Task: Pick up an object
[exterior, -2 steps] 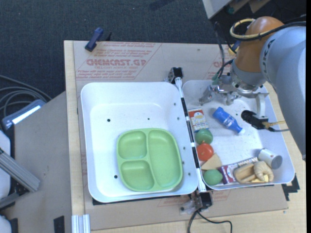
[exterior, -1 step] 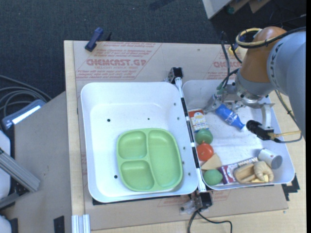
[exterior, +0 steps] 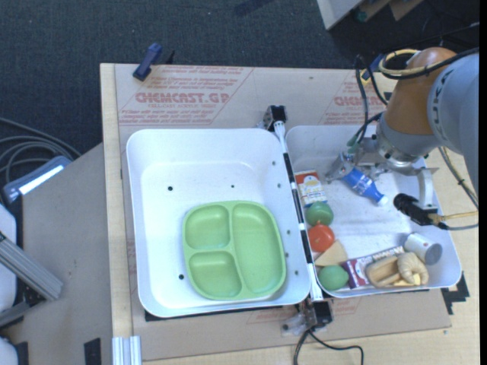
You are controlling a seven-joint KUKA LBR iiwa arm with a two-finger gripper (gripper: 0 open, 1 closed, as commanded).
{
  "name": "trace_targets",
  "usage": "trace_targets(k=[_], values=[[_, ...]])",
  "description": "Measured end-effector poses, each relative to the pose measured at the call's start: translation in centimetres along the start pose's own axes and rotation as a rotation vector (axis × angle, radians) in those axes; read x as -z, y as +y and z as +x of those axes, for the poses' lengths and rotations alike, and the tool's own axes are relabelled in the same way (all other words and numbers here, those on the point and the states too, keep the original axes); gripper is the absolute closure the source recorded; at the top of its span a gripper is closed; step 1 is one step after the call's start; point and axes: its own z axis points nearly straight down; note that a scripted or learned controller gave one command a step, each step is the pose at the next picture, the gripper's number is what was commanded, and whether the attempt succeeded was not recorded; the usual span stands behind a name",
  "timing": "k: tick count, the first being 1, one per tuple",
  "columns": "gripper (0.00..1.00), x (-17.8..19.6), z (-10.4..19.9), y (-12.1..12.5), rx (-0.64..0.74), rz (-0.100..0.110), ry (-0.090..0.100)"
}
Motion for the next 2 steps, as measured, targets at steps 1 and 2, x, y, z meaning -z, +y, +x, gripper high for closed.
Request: trace_targets(k=[1,2], values=[[1.00,1.0,0.0,0.1,0.000,-0.002,0.000],[1.00,10.0,6.9,-2.8,0.002,-0.003,0.000]])
